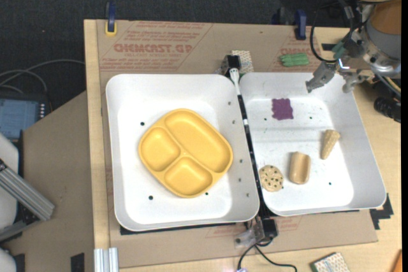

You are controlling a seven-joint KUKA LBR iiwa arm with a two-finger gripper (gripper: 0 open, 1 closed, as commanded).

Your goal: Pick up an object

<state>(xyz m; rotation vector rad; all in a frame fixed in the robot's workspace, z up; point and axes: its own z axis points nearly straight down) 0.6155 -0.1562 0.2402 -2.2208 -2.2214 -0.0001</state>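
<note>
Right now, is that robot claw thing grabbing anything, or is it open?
Gripper: open, holding nothing, above the far right corner of the right-hand shallow white bin.

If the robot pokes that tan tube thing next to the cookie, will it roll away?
Probably, a little. The tan tube looks rounded like a cylinder and lies on its side on the smooth floor of the right bin, so a sideways nudge could roll it. It sits near the cookie, which might stop it. It seems stiff, not floppy.
</note>
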